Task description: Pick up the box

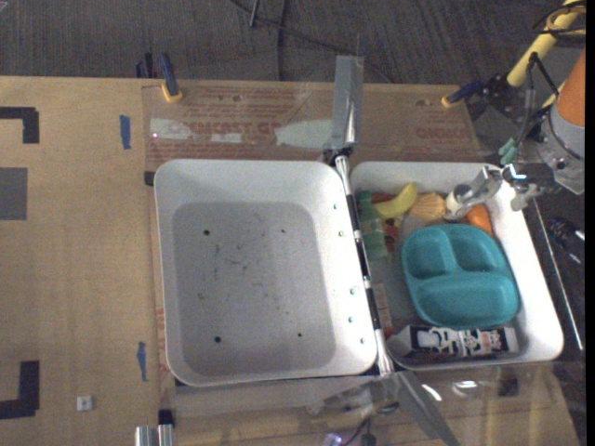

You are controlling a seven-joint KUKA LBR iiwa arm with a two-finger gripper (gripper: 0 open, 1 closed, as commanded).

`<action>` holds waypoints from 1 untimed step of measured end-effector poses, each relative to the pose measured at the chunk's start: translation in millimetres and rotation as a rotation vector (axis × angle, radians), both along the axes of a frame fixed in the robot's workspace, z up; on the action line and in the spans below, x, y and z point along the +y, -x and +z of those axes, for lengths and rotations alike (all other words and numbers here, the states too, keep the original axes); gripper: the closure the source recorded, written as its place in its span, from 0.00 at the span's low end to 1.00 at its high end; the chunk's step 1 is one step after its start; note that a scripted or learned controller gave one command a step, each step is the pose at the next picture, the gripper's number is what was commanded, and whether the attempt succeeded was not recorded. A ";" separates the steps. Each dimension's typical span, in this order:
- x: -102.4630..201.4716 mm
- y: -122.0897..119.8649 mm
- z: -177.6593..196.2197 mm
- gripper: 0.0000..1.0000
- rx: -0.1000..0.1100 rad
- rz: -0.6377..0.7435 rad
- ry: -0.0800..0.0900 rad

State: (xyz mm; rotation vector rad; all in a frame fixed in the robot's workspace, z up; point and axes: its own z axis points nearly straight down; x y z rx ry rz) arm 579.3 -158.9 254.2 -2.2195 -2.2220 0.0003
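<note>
The box [463,340] is long and narrow, black and white with a red mark. It lies flat along the front wall of the right bin [548,314], just below a teal divided plate [458,272]. My gripper [471,193] hangs over the back of the right bin, above a small orange object [480,218] and well behind the box. The plate lies between the gripper and the box. Nothing shows in the gripper's grasp.
A yellow banana [398,200] and a tan round item [429,207] lie at the back of the right bin, with green items [372,230] along its left wall. The left bin [167,249] shows a bare, speckled floor. A metal divider [346,110] stands behind the bins.
</note>
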 end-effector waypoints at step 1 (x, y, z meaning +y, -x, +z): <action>-65.3 64.2 109.5 0.00 -0.003 -0.035 0.003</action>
